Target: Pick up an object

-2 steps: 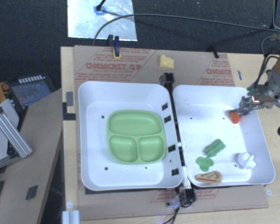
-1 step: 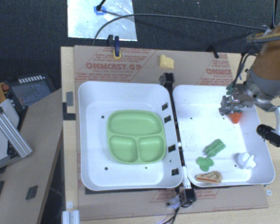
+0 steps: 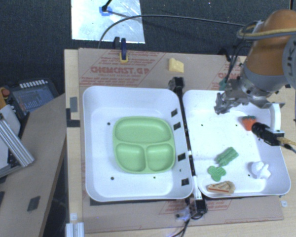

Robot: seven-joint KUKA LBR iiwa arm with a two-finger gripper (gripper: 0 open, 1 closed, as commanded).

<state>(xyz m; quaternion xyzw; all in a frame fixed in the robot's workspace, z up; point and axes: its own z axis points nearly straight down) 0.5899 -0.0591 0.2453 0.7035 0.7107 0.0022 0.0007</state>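
My gripper (image 3: 222, 107) hangs over the back part of the right bin (image 3: 202, 132), with nothing seen between its fingers. In that bin lie an orange piece (image 3: 247, 123) at the right, a green ridged piece (image 3: 227, 156) and a smaller green piece (image 3: 216, 172) toward the front, a tan slice-shaped piece (image 3: 221, 187) at the front edge, and a white object (image 3: 259, 169) at the front right. The gripper stands left of the orange piece and well behind the green ones.
The left bin (image 3: 96, 132) holds a green divided plate (image 3: 143, 144). A yellow block (image 3: 176, 65) lies on the cardboard behind the bins. A yellow and blue clamp (image 3: 122, 50) sits at the back edge. A control pendant (image 3: 33, 95) rests at the left.
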